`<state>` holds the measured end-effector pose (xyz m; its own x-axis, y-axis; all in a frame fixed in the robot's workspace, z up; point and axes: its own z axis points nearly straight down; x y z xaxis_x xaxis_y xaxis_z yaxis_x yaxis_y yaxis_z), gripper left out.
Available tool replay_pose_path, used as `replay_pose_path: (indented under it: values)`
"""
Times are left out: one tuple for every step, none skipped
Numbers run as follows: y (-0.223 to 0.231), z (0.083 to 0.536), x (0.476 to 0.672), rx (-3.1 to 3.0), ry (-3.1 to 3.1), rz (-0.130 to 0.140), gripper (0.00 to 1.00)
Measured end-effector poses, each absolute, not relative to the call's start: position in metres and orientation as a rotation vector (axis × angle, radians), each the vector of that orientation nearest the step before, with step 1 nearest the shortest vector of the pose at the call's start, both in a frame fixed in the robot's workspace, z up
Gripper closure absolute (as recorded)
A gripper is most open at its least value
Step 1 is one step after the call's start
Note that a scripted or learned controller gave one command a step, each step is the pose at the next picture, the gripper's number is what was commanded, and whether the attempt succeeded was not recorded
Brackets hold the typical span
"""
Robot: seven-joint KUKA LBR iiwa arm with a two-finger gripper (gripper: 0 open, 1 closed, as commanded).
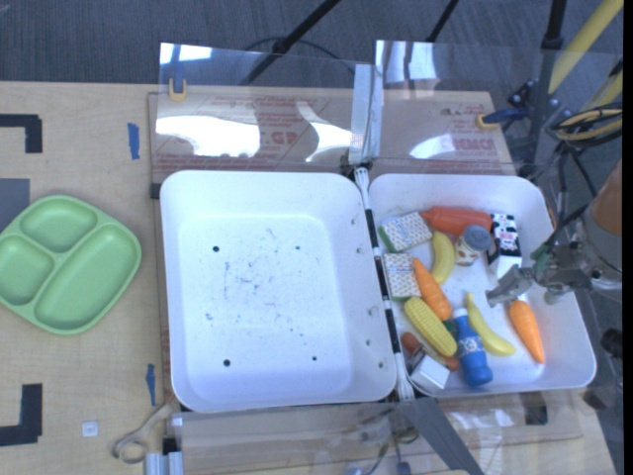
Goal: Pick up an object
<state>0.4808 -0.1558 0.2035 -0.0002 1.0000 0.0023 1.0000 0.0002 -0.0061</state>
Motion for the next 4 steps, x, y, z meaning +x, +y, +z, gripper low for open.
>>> replay_pose_path:
  values:
    - [-0.211, 0.095, 0.481, -2.048, -2.371, -0.009, 0.0]
    - [-0.213, 0.103, 0.479, -2.052, -2.366, -0.004, 1.0]
    - [-0.145, 0.192, 0.499, -2.061, -2.367, 0.002, 1.0]
    - [-0.199, 0.26, 0.543, -2.239, -2.201, 0.003, 1.0]
